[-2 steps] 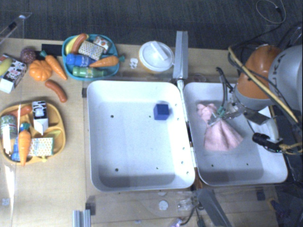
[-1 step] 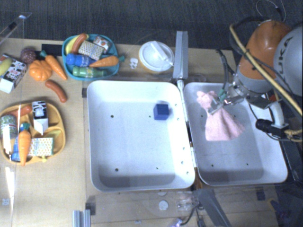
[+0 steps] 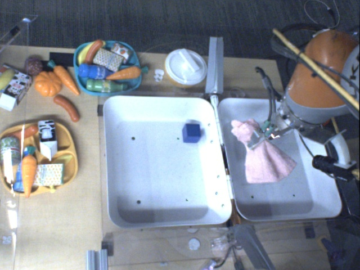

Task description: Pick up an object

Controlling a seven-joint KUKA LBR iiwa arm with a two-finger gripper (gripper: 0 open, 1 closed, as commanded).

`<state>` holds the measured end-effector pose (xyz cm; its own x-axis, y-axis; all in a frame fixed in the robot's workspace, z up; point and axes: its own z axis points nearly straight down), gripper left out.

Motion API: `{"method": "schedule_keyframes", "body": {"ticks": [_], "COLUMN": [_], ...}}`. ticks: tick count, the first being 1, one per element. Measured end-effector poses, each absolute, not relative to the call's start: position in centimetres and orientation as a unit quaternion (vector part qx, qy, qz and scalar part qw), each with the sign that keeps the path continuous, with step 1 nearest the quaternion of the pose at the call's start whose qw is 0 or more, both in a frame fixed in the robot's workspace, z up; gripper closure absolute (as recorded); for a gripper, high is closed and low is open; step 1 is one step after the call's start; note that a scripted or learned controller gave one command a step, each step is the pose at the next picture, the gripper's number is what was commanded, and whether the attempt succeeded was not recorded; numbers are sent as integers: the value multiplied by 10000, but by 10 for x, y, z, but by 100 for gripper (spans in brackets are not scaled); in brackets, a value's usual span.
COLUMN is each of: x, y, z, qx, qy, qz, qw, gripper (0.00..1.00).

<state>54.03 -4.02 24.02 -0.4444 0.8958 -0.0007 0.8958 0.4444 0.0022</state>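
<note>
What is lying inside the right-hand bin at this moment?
A pink cloth lies crumpled in the right bin, with the claw at its upper end. Whatever may be under the cloth is covered. The blue block sits in the left bin.

wooden bench, two white bins, toy food trays, white lid
</note>
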Motion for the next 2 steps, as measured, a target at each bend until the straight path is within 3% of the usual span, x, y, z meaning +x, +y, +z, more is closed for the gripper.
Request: {"method": "schedule_keyframes", "body": {"ticks": [1, 2], "x": [622, 668], "y": [-41, -30], "z": [252, 228], "qx": [5936, 5867], "qy": [8048, 8098], "qz": [-1, -2], "qw": [7, 9], "gripper": [100, 100]}}
